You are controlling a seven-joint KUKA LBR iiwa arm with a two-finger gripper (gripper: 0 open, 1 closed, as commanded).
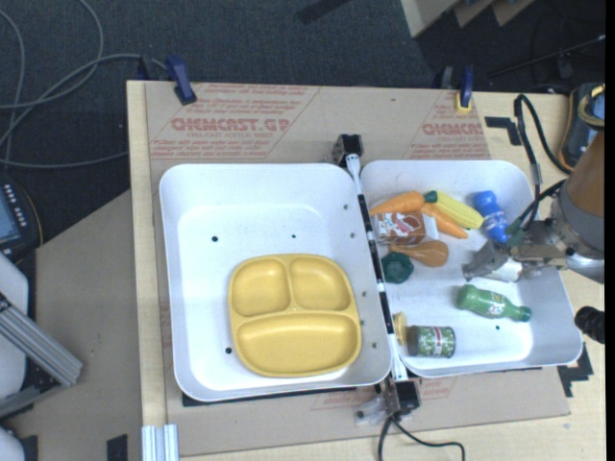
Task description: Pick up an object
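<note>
At left, left bin [192, 209]: a yellow divided plate [293, 313] lies in its near half; the rest of its floor is bare.
Divider: the two bins meet along a dark seam running near to far.
Right bin [452, 173]: holds every loose object, so the pick must happen here.
Far cluster: a carrot [399, 203], a corn cob [454, 210] and a blue bottle [489, 212] lie close together toward the far wall.
Middle: a small packet [398, 227], a brown drumstick-like piece [423, 253] and a dark green round thing [397, 268] sit just beside the seam.
Near side: a can [429, 340] on its side, and a green bottle [492, 303] lying flat toward the right.
Gripper [492, 262]: low over the bin's right part, just far of the green bottle and near of the blue one; its tips blur against the white floor, so whether the fingers are spread or closed cannot be told.
Progress: nothing appears lifted; every object seems to rest on the bin floor.
Left to do: probably the whole grasp and lift, with the green bottle the likeliest target, being nearest the tips.
</note>
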